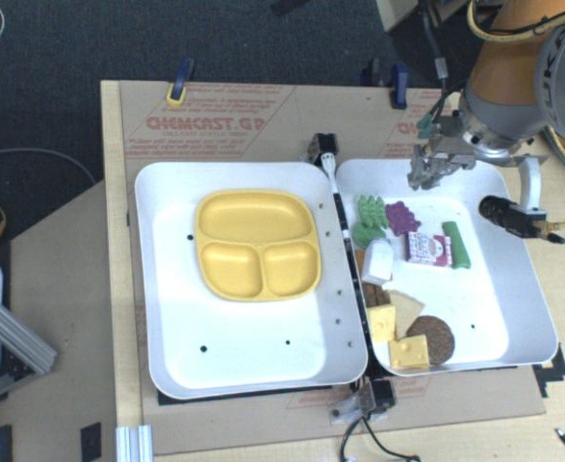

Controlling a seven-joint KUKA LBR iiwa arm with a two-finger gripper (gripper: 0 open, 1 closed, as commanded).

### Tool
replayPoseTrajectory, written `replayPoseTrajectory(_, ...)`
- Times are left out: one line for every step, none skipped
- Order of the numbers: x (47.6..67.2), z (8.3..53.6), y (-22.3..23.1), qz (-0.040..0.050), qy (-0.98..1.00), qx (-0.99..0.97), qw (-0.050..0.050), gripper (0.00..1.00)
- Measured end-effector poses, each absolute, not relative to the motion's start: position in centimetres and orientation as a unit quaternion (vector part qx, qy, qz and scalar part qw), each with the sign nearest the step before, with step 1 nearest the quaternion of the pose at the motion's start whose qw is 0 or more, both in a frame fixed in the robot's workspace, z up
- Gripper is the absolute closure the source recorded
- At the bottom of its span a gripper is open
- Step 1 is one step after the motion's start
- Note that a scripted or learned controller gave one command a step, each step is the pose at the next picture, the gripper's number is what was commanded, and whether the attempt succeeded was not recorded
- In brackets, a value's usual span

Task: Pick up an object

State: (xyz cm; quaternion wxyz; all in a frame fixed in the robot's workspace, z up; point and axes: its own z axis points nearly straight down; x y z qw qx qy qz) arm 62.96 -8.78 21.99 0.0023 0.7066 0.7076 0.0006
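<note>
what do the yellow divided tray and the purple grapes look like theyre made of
Yellow divided tray: probably moulded plastic, one even colour, rounded compartment walls, soft satin sheen. Purple grapes: probably toy plastic or rubber, a uniform purple bumpy cluster with a matte look; too small to be sure.

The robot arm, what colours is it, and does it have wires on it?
The arm is grey metal with a big rounded orange band near the wrist. A yellowish cable loops over its top, and thin dark wires run down toward the gripper, which is small, grey and made of metal parts.
</note>
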Motion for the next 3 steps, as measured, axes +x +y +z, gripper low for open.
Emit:
replayPoseTrajectory(64.67,22.66,-8.62,0.0012,0.708,0.706,0.002,1.00)
replayPoseTrajectory(64.28,22.97,-8.48,0.0000,0.707,0.707,0.001,1.00)
replayPoseTrajectory(64.61,22.08,-9.06,-0.0007,0.707,0.707,0.000,1.00)
